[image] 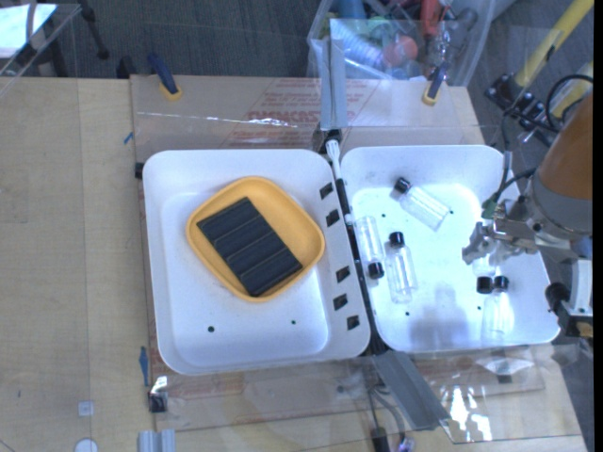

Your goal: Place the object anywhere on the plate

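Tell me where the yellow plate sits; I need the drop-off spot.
The yellow plate lies in the left white bin, toward its upper middle, with a dark ribbed pad on it, across the divider from the clear vials.

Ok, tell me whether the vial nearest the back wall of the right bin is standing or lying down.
Lying down. The vial rests on its side on the floor of the right bin, its black cap pointing toward the back left.

left bin (179,328): we see a yellow plate (209,217) carrying a dark ribbed slab (251,246) | right bin (452,332): we count four clear black-capped vials, e.g. (419,201) and (399,264) | claw (482,243): hangs over the right bin's right side, near one vial (494,309)
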Available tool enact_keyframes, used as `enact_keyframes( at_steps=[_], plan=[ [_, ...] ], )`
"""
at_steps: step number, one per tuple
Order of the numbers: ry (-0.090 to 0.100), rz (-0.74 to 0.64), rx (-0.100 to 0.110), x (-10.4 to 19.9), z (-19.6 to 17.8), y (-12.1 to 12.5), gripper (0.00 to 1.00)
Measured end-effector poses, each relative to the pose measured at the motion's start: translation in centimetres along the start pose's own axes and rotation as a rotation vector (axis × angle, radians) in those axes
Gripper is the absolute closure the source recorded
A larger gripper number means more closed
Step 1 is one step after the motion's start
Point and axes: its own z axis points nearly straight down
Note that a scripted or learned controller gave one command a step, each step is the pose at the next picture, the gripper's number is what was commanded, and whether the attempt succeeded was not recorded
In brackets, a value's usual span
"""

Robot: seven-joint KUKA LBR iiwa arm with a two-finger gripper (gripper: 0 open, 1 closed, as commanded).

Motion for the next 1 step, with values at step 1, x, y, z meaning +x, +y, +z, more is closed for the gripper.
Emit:
enact_keyframes(
  at_steps=[1],
  plan=[
    [0.000,0.000,0.000,-0.01,0.00,0.00,0.00]
  ],
)
